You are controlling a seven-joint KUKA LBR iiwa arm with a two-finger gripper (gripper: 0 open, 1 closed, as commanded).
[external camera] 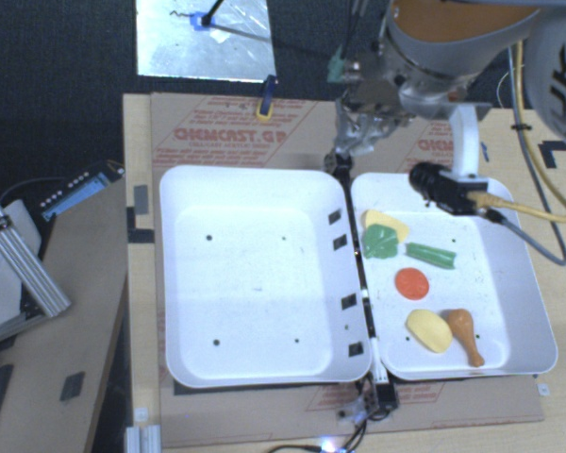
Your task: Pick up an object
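Two-finger gripper (340,161) sits at the far end of the seam between the two white bins (255,281); finger spacing cannot be made out, nothing seen held. Grey arm (453,26) enters from upper right, top cut off. Right bin: yellow wedge (385,222), green leafy piece (379,243), green bean (430,254), red disc (412,283), yellow potato-like lump (428,330), brown drumstick (466,334)

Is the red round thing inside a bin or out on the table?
Inside: the flat red round disc lies on the right white bin's floor.
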